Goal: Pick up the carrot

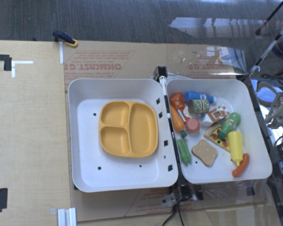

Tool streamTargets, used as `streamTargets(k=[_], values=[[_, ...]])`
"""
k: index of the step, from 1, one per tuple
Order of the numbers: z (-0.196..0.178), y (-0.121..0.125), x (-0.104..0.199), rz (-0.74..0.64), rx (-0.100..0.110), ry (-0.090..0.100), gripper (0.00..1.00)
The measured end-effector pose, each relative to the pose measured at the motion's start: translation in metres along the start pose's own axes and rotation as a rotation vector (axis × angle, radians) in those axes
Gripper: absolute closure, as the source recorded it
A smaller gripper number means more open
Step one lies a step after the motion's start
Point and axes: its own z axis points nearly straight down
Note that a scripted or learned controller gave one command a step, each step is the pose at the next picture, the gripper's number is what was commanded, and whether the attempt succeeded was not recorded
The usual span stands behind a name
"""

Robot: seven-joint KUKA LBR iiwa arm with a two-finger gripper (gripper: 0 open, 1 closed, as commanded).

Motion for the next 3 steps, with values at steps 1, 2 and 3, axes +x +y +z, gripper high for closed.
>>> streamTargets(k=[1, 2, 3], values=[[0.0, 0.0001, 0.0, 0.0, 0.0, 0.0, 0.0], [-0.0049, -0.0011, -0.0025, 0.0, -0.002, 0.003, 1.0], [-0.0049, -0.001, -0.0025, 0.0, -0.002, 0.003, 0.0]])
